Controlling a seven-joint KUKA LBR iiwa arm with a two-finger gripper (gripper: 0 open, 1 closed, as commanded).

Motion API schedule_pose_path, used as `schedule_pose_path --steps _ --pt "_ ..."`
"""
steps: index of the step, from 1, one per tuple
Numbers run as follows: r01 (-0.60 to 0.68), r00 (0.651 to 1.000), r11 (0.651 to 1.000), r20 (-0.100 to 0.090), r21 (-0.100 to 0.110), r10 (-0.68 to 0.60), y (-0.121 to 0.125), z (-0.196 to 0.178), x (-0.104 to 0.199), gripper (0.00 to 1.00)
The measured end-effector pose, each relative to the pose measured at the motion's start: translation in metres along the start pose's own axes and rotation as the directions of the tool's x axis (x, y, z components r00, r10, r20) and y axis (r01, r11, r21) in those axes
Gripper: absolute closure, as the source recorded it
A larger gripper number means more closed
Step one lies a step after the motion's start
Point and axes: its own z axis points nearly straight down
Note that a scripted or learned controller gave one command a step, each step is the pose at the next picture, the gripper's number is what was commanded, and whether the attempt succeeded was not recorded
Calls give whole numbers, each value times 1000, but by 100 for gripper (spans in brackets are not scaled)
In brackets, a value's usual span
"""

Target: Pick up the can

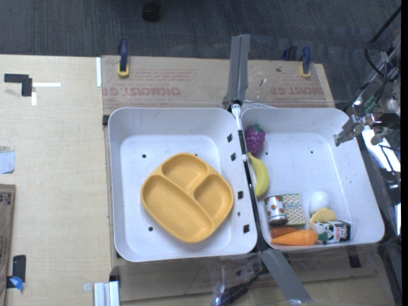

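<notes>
Crowding the near wall of the right bin (pixel 319 142), the small items sit packed together at about 6 o'clock of that bin. Carrot (pixel 294 237) lies lengthwise along the near wall; a juice carton (pixel 334 231) lies beside it toward 5 o'clock.

The can (pixel 275 210) lies just behind the carrot, toward 7 o'clock of the bin, close to the divider. It appears tipped on its side, pale end facing up-left, red label showing. A flat patterned box (pixel 293 208) touches it on the right; the banana (pixel 259 174) curves just beyond it at 12 o'clock of the can. Judgement: with neighbours tight on three sides, a clean top-down grasp has little room, and nudging the box or carrot is likely.

White egg-like object (pixel 317 201) and a yellow slice (pixel 323 215) sit right of the box. Grapes (pixel 255 139) sit further back against the divider, at about 10 o'clock of the bin.

Left bin (pixel 127 171) carries a yellow divided plate (pixel 187 197), roughly central, angled.

Gripper (pixel 347 132) hangs at the right bin's far right rim, about 2 o'clock, well apart from the can. Arm links run off right. Jaws too small and cluttered to read: cannot tell released or clenched. Nothing visible between them. Approach not yet begun, by my reading.

Table (pixel 51 171) pale wood, cardboard under the bins.
</notes>
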Motion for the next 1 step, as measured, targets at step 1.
schedule_pose_path --steps 1 --pt "73 997 997 0 0 -73 -37 32 7 0"
